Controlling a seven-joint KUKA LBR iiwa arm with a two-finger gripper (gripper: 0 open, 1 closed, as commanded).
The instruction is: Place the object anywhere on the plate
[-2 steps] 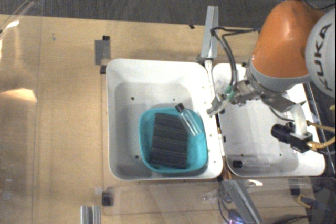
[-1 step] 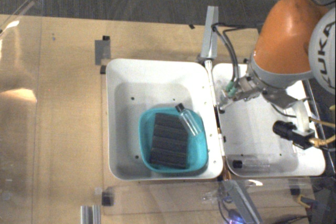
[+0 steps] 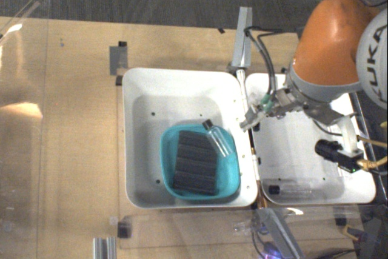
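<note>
Bins sit side by side on the wooden bench: the left bin holds a teal plate, and the right bin lies under the arm. A ribbed black block lies lengthwise on the plate, covering much of its middle. Just beside the block's upper right corner, a small clear vial with a dark cap rests tilted on the plate, cap toward the upper left, its body see-through against the teal. The arm's orange band bulks over the right bin's upper part, and cables loop above it. The gripper hangs over the wall between the two bins, apart from the vial; whether its jaws are open or closed cannot be told. A metal bracket stands behind the bins.
</note>
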